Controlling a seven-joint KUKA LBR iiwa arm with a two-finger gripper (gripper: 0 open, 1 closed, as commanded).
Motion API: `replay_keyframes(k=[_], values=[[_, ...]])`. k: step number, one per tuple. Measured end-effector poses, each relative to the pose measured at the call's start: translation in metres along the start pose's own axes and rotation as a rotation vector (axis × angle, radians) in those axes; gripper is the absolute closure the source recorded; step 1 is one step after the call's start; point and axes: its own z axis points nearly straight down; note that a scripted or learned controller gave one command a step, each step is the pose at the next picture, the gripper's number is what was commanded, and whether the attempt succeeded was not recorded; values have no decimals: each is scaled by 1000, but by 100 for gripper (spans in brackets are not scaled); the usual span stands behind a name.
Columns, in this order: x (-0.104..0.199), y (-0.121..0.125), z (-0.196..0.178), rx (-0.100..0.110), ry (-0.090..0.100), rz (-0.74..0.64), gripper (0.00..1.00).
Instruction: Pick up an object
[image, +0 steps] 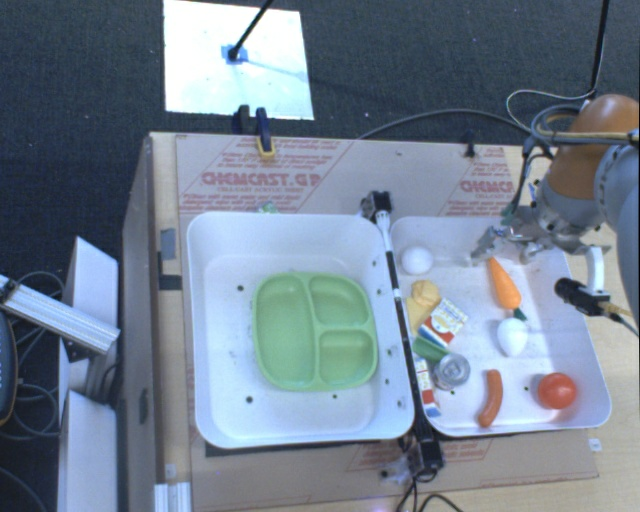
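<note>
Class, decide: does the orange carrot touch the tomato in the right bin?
Apart. The camera view shows the carrot lying high in the right bin and the tomato lower down, bare white floor between them.

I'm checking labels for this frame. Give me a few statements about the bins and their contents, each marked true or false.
1. The green tray lies in the left bin. True.
2. The carrot lies in the left bin. False: it lies in the right bin.
3. The tomato sits near the right bin's lower right corner. True.
4. The sausage rests on the green tray. False: it lies in the right bin, left of the tomato.
5. The gripper is above the right bin's upper part. True.
</note>
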Motion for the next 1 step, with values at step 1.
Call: replay_keyframes(k=[1], values=[[0, 1, -11, -6, -3, -3, 100]])
